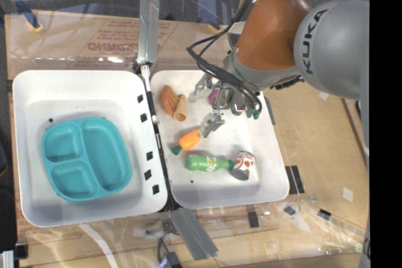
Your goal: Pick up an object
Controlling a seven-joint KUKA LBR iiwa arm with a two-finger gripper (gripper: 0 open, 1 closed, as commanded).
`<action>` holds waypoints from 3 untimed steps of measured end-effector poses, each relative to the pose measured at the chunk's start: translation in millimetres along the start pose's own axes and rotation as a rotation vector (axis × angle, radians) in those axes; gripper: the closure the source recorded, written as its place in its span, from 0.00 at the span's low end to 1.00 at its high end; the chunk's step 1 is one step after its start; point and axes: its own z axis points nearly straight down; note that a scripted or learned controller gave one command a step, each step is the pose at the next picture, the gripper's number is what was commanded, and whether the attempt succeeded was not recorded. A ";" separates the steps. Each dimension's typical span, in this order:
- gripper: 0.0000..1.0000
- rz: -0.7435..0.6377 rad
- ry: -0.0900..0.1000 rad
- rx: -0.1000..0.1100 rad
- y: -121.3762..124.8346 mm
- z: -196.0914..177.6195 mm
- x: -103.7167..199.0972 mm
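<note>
Orange carrot [188, 140] is seen mid-frame in the right bin [276, 163], just below-left of the gripper [211, 125]. Finger spread cannot be told; nothing is seen held. Approach step is judged; descent and closure on the carrot are needed.

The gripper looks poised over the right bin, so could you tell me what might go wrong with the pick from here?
1. The gripper hangs right beside the carrot; coming down off-centre, it may nudge the carrot away instead of closing around it.
2. The green bottle lies close below the carrot and the ice cream cone just above, so a sweep could knock either.
3. The dark cables loop near the wrist and may snag.
</note>
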 end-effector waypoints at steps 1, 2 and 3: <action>0.00 0.299 0.005 -0.002 -16.3 63.0 74.8; 0.00 0.550 0.001 -0.001 -24.0 113.6 9.4; 1.00 0.542 -0.002 -0.001 -22.3 102.3 7.7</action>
